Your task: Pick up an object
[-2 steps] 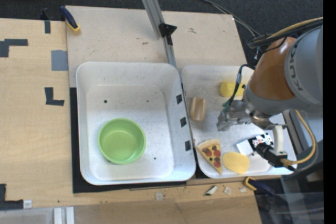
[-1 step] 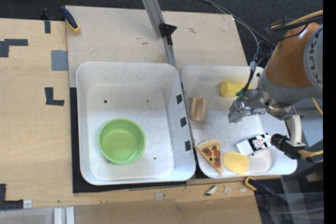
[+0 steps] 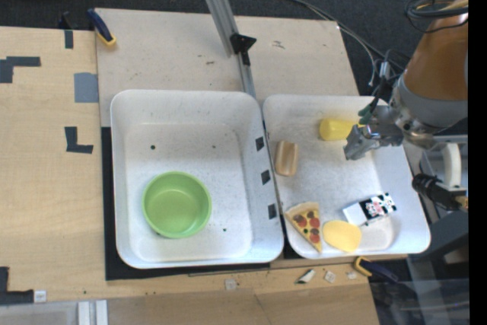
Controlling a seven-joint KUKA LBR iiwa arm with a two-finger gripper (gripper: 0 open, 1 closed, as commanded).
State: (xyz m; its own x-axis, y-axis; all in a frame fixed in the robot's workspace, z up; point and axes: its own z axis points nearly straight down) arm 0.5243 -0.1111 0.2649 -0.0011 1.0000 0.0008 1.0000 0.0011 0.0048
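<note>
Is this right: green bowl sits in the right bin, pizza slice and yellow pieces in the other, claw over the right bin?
One error: the green bowl sits in the left bin, not the right. The camera view shows it there. The pizza slice and yellow pieces lie in the right bin, with the claw above it.

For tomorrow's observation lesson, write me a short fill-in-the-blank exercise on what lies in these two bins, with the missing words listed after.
1. The green bowl lies in the ____ bin.
2. The pizza slice lies in the right bin, near the wall that it shares with the ____ bin.
3. The gripper is beside a ____ block.
4. The thing nearest the pizza slice is a yellow, egg-shaped one, on its ____ side in the view.

Missing words: left; left; yellow; right
</note>
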